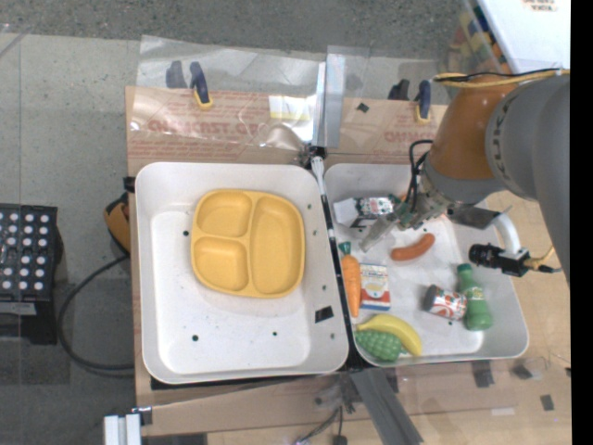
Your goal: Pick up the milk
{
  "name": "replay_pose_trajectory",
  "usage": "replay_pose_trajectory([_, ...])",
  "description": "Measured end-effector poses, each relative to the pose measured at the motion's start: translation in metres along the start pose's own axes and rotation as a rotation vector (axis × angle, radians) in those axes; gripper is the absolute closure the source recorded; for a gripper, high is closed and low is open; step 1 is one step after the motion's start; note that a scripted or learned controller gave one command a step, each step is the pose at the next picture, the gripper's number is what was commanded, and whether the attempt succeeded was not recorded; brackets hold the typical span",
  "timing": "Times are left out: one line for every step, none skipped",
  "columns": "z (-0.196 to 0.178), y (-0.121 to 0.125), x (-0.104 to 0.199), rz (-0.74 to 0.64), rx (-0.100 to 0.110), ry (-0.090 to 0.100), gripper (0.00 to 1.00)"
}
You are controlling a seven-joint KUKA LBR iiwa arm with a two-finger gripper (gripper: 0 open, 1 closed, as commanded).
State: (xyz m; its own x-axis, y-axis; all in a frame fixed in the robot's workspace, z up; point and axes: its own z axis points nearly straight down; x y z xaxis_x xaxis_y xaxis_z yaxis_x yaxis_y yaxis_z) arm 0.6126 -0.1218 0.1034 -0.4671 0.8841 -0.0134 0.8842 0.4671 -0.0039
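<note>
Left bin (167, 341): yellow tray (248, 243). Right bin (505, 341): milk (373, 286) lies untouched beside the carrot (351, 284). My gripper (387, 228) hovers just beyond it, fingers apart, empty; descent, grasp and lift all remain

Two white bins are sitting side by side: the left bin (157, 341) and the right bin (505, 336). One yellow divided plate (248, 243) is lying in the left one. In the right one I'm counting one carrot (351, 284), one milk carton (374, 286), one banana (397, 328), one green bumpy fruit (379, 344), one sausage (413, 247), one green bottle (474, 298), one can (445, 303) and one small packet (375, 206). Two blue clamps are gripping the back board: one (198, 83) left, one (422, 98) right.
</note>
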Motion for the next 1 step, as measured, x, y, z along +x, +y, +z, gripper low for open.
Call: replay_pose_trajectory([0.0081,0.0373,-0.0073,0.174,0.005,0.008,0.00])
